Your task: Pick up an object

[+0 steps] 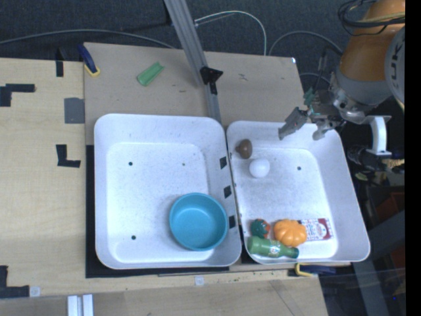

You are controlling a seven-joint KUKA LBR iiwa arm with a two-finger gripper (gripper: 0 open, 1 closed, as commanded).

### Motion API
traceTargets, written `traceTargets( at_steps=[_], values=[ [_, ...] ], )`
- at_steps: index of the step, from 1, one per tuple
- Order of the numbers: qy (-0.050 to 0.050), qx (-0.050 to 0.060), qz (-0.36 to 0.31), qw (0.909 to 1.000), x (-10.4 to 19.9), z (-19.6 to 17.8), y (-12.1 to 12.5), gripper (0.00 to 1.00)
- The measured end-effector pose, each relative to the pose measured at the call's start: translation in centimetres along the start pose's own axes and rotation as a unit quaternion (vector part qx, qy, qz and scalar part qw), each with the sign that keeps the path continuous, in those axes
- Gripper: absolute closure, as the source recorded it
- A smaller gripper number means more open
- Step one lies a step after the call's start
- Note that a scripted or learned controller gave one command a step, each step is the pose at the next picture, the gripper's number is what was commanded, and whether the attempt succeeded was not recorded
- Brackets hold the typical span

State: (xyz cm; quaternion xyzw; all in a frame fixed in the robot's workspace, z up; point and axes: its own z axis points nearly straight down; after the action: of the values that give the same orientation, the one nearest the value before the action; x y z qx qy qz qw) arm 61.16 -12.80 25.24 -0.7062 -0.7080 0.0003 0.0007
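Light wooden bench (39, 196) with strips of black tape on it, plus a tan board (131, 104) behind the two white bins, dark carpet further back. Using the right bin (352, 196) as the landmark: the gripper (304, 125) hangs over its far rim, fingers spread apart with nothing between them. Inside that bin, near the far-left corner, there's a small brown ball (244, 148) with a white ball (259, 168) just beside it toward the front. Along the bin's front wall sits a tight cluster: an orange pumpkin-looking thing (290, 232), a green veggie (271, 247) touching it, a small dark green piece (260, 228) and a red-and-white packet (320, 229) on its right. Left of that bin is the other bin (112, 176), holding a blue bowl (198, 220) close to the shared wall. Behind the bins a grey pole (187, 35) slants across, and a green block (150, 74) and a blue-yellow clamp (89, 60) lie on the board well behind and left.
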Motion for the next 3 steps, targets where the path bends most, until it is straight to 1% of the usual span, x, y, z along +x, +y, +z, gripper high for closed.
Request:
traceTargets(
  at_steps=[1,2,3],
  values=[
    [0.000,0.000,0.000,1.0000,0.0,0.0,0.0,0.00],
    [0.000,0.002,0.000,1.0000,0.5,4.8,-0.8,0.00],
    [-0.001,0.002,0.001,1.0000,0.3,9.2,-0.6,0.00]
  ],
)
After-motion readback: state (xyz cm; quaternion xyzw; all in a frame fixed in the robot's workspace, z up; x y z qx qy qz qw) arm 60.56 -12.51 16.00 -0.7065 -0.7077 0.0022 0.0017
